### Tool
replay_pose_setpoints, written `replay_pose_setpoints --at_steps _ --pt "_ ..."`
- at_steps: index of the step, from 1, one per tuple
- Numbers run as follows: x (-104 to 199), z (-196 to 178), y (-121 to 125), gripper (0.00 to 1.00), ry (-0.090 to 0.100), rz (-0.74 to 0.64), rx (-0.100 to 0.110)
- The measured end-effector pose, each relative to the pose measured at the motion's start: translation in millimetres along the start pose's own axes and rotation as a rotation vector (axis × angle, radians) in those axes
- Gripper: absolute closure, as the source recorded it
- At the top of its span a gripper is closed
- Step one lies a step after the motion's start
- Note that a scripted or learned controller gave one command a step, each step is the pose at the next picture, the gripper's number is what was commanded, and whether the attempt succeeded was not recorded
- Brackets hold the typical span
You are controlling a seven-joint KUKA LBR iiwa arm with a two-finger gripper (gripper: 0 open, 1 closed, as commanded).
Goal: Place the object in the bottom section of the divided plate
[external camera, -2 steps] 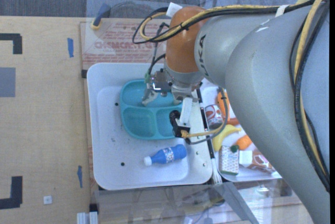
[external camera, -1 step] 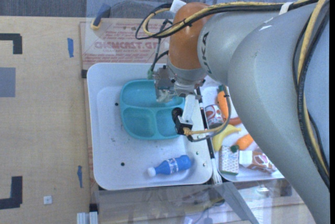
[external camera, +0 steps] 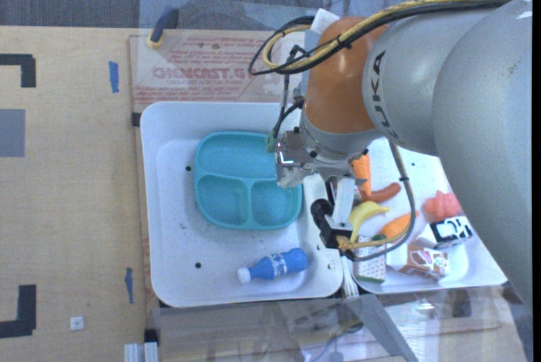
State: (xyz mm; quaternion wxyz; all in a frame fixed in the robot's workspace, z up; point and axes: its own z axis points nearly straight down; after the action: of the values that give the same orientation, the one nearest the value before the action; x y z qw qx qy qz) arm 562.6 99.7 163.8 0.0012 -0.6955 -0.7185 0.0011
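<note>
Grey arm (external camera: 456, 73) with orange band (external camera: 338, 81) is nearest the lens, reaching in from the right, wrist over the seam between the two bins. Gripper (external camera: 289, 166) sits low at the right rim of the teal divided plate (external camera: 245, 183) in the left bin (external camera: 161, 208); can't tell its state. Arm hides much of the right bin's toys: banana (external camera: 365, 215), carrot-like orange pieces (external camera: 380, 193). Blue bottle (external camera: 275, 266) lies below the plate, long axis roughly horizontal, white cap pointing left.

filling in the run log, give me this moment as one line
arm: over bins' divide | gripper: at divided plate right edge | blue bottle: lying below plate | food toys: right bin
</note>
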Motion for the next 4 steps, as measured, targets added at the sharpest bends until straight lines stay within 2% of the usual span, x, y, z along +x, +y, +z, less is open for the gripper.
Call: replay_pose_setpoints --at_steps 1,2,3,4 --pt "0 0 0 0.00 0.000 0.000 -0.001" --pt "-1 -265 7 0.00 -0.002 0.092 -0.003" --pt "7 -275 6 1.00 -0.003 0.077 -0.004" --pt "-67 -271 -27 1.00 -0.001 -0.017 0.000"
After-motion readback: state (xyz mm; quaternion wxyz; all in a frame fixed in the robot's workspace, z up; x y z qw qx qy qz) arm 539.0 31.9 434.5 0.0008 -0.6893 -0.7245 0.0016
